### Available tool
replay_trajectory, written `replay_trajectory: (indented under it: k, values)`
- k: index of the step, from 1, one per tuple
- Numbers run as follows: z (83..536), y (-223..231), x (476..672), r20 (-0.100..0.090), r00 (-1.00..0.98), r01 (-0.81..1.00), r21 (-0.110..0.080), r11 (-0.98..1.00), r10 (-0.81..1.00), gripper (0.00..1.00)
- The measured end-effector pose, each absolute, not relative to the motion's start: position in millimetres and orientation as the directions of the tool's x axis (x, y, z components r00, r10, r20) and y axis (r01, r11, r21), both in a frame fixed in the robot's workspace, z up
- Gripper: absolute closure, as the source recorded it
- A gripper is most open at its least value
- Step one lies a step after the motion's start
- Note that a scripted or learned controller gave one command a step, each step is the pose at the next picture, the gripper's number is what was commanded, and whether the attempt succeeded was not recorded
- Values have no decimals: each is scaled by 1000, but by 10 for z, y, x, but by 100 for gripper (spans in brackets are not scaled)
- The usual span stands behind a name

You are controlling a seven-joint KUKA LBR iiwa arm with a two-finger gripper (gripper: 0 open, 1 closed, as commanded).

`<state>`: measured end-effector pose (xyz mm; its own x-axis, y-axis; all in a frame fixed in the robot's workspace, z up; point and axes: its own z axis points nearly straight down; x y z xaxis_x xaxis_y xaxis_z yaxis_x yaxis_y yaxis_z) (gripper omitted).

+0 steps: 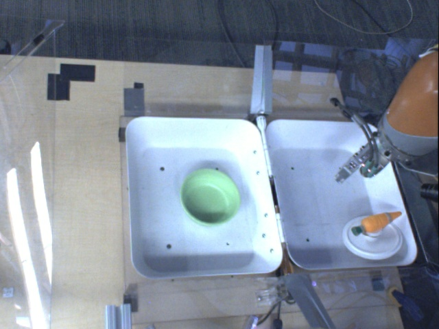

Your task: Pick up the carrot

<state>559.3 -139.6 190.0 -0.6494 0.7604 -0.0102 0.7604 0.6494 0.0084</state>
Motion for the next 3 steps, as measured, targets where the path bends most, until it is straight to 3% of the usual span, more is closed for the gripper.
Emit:
replay_trajectory:
  k: [1,2,3]
  values:
    - [1900,-1396,5592,-10,-650,760,8,650,760,0]
    - [1334,-1918,5213,-6,-603,798,4,603,798,0]
    - [982,-2058,4984,-16,-783,622,6,783,622,0]
